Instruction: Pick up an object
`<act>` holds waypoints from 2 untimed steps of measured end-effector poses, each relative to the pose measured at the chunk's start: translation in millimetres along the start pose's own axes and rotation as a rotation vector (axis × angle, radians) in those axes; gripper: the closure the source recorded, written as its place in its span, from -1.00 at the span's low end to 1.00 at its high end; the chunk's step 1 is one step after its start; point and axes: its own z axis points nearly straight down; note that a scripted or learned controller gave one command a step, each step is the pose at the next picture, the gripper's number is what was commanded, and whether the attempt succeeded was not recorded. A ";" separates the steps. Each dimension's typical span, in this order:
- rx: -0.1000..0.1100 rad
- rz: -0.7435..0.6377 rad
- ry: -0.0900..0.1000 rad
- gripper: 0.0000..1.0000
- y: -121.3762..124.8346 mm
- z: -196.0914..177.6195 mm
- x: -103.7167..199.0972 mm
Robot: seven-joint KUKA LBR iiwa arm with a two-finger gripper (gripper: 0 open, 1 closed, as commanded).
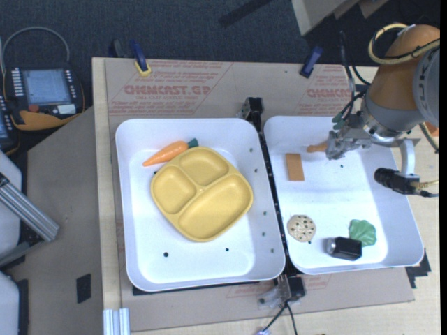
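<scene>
The gripper [338, 147] is seen low over the far part of the right bin [391, 218]; whether its fingers are parted cannot be told. A tan piece [318, 147] lies just left of it (contact unclear). An orange-brown block [294, 167], cookie [301, 227], black object [343, 248] and green item [362, 232] lie nearer.

the cardboard sheet [209, 82] under the bins reads "chemcast gp" in red print.
</scene>
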 end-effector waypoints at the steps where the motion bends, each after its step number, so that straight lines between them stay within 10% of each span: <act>1: -0.003 0.001 -0.001 1.00 -1.0 -61.6 -7.8; 2: -0.003 0.000 -0.001 1.00 5.6 -125.0 -11.2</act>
